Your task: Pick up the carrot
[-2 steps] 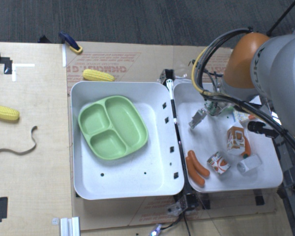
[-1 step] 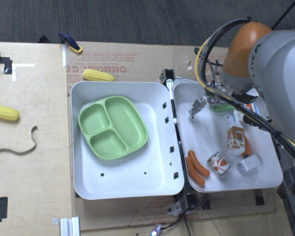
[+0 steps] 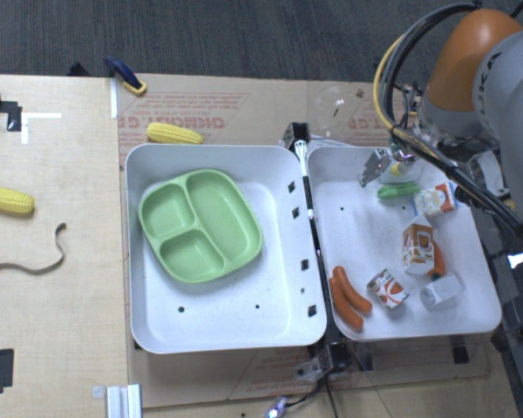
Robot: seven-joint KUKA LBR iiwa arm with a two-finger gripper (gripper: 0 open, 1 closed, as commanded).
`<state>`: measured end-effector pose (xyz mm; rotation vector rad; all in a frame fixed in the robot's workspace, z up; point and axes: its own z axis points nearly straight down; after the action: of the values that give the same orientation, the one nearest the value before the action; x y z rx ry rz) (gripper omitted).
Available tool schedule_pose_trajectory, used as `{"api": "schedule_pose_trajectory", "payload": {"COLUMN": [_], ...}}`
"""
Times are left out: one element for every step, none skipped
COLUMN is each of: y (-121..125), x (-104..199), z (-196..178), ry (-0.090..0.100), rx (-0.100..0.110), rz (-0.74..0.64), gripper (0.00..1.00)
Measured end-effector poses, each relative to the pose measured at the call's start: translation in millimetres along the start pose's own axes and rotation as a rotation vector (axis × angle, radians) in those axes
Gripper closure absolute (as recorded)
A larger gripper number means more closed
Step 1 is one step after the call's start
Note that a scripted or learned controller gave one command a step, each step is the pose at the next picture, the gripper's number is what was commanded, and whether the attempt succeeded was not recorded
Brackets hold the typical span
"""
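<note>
The carrot [image 3: 438, 260] is a short orange stick in the right bin [image 3: 331, 200], lying against the right side of an orange-and-white carton [image 3: 417, 246] that hides part of it. My gripper [image 3: 381, 171] hangs over the far part of that bin, just above a green pod [image 3: 397, 191]. It is open, with nothing between its fingers. The carrot lies well in front of the gripper and to its right.
The right bin also holds a small milk carton [image 3: 436, 200], two red sausages [image 3: 349, 299], a red-and-white carton [image 3: 388, 288] and a grey-white block [image 3: 442, 290]. A green divided plate [image 3: 200, 225] sits in the left bin [image 3: 218, 320]. Corn cobs [image 3: 174, 133] lie outside.
</note>
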<state>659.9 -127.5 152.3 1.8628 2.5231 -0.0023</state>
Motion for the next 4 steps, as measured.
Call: {"api": "schedule_pose_trajectory", "payload": {"y": [-17.4,7.1,-1.3,-25.2], "x": [26.3,26.2,2.9,35.1], "z": [49.4,59.7,-11.0,47.6], "ry": [0.002,0.001,0.001,0.002], "rx": [0.003,0.003,0.002,0.008], "rz": [0.037,0.419,0.525,0.866], "gripper": [0.00,0.00,0.00,0.00]}}
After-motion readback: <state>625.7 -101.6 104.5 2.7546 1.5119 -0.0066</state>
